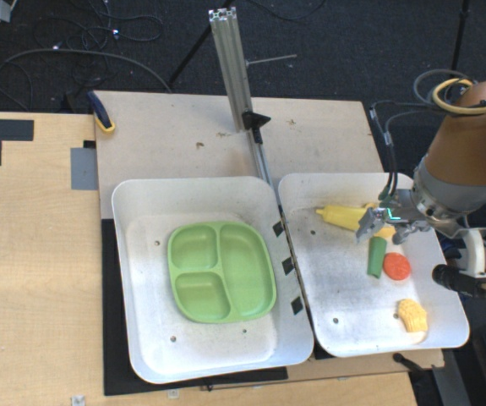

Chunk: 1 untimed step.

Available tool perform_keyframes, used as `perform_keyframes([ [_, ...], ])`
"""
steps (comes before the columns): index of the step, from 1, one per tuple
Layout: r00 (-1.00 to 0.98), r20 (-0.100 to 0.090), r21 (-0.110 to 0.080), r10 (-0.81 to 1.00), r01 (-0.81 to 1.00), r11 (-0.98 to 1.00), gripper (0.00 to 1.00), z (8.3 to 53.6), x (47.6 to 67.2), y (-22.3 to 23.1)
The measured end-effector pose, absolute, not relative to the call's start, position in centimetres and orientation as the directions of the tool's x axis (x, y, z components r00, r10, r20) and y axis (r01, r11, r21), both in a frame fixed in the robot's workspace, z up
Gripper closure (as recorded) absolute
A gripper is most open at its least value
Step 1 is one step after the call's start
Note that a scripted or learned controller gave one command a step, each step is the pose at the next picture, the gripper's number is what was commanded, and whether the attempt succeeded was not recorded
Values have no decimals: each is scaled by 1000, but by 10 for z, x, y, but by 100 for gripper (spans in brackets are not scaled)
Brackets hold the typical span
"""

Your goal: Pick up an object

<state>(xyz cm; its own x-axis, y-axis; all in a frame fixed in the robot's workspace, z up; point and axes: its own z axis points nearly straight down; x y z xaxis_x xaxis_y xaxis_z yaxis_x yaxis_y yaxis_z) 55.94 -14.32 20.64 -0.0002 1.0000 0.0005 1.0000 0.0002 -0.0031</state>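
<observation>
Camera view: 2 shallow white bins were seen side by side on the bench, the left bin (141, 328) and the right bin (344, 311), touching along their inner edges. A green divided tray (222, 271) with 3 compartments was laid flat near the middle of the left bin. The grey arm (462, 155) with its orange band was seen reaching in from the right, and the gripper (379, 224) was held low over the upper part of the right bin. Whether anything was caught by the gripper could not be told, as that part was too small and cluttered to be read. A yellow banana-like object (342, 217) was seen lying just beside the gripper, on its left, with its near end at or under the gripper. A green cylindrical object (376, 257) was found just below the gripper, and a red-orange round object (397, 266) was seen touching or nearly touching it on the right. A yellow corn-like object (412, 315) was placed well apart from these, near the lower right corner of the same bin.
</observation>
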Motion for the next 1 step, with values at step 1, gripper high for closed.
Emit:
perform_keyframes([
  [1,0,0,-1,1000,1000,0,0,207,560,-143],
])
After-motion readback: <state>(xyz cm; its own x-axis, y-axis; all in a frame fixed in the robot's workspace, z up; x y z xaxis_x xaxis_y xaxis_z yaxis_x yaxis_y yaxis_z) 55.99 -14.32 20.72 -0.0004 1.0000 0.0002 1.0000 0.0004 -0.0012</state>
